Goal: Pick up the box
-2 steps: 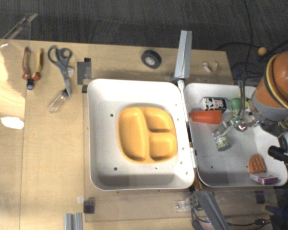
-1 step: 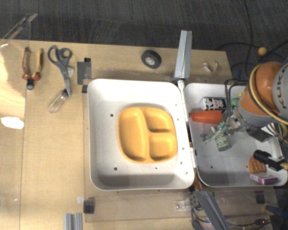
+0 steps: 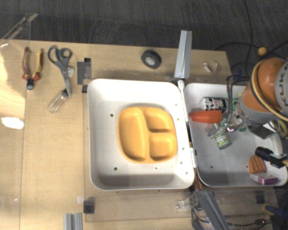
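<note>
Two shallow white bins: left bin (image 3: 98,128) at frame centre holds a yellow three-compartment plastic tray (image 3: 147,133); right bin (image 3: 216,176) at frame right holds the clutter; grey arm with orange band (image 3: 269,87) reaches in from the right edge.

Claw (image 3: 224,134) hangs low over the middle of the right bin with a small green-and-white crumpled object (image 3: 221,139) at its tip; whether that object sits between the fingers or just under them I cannot tell; finger spread likewise cannot be read at this resolution.

Box: best candidate is the small black-and-white printed carton (image 3: 213,103) at the upper part of the right bin, lying flat just above a red-orange elongated plastic item (image 3: 206,116); carton sits up-frame and slightly left of the claw, near but not touching, with the red item between them.

Also present: orange wedge-shaped piece (image 3: 257,165) and a small purple-and-white flat packet (image 3: 263,178) in the bin's lower right corner; well apart from the claw.

Step, my read: approach/pre-grasp, box not yet lifted; next move calls for clearing the claw, shifting up-frame over the carton, aligning across its short side, descending without snagging the red item.
</note>
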`<state>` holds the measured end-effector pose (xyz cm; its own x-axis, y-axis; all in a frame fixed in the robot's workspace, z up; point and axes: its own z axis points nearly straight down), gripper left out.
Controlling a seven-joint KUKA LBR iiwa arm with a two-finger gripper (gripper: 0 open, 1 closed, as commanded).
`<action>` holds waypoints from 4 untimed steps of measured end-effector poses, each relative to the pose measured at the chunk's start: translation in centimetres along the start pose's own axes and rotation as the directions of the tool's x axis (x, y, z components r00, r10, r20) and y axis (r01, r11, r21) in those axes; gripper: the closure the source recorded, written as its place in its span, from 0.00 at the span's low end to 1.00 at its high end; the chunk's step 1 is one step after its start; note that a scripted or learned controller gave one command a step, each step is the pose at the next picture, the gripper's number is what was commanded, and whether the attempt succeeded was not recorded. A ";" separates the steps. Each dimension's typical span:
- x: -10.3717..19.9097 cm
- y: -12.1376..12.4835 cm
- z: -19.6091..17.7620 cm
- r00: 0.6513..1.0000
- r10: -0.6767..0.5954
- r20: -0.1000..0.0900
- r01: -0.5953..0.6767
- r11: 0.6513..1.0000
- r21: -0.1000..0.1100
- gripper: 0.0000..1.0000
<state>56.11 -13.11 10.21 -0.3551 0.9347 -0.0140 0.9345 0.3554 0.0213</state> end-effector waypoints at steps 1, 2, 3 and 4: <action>11.8 -1.5 -8.6 1.000 0.001 -0.012 0.000 1.000 0.014 1.00; 13.7 7.3 -13.5 0.942 0.335 -0.006 -0.335 0.942 0.019 1.00; 20.0 7.1 -8.4 0.904 0.429 -0.004 -0.428 0.903 0.023 1.00; 21.7 11.9 -2.5 0.729 0.685 0.005 -0.684 0.729 0.025 1.00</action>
<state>59.43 11.44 12.68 0.3809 0.9246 -0.0002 0.9246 -0.3809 0.0005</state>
